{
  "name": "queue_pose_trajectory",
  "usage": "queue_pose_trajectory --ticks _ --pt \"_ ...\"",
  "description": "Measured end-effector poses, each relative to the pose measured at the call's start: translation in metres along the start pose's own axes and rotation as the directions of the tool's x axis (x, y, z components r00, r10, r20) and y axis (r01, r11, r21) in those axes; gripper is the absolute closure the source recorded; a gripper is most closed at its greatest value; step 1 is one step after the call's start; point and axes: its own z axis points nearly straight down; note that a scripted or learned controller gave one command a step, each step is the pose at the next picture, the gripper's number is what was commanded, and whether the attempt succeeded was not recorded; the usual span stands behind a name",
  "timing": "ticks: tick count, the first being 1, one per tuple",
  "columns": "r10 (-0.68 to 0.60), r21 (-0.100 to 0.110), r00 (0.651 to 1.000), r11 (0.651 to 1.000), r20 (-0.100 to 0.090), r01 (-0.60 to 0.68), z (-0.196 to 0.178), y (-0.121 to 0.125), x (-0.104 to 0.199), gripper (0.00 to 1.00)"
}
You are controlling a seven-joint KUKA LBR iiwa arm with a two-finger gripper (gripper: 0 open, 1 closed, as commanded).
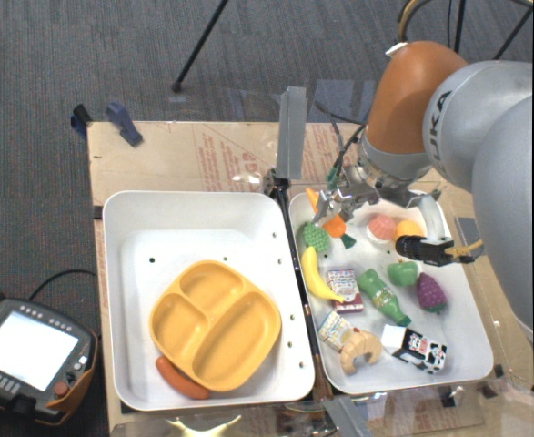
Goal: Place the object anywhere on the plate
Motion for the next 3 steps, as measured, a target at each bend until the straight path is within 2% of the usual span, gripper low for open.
queue_pose_trajectory --ticks 1,2,3 --pt "0.207 0.001 0.978 0.978 -0.001 -0.207 0.001 -0.077 0.088 1.0" --pt "0.117 -0.002 0.993 0.993 -0.002 -0.117 -0.028 -0.071 0.176 1.0" --pt "0.121 0.0 0.993 0.993 0.001 -0.121 -0.027 -0.072 0.173 0.0"
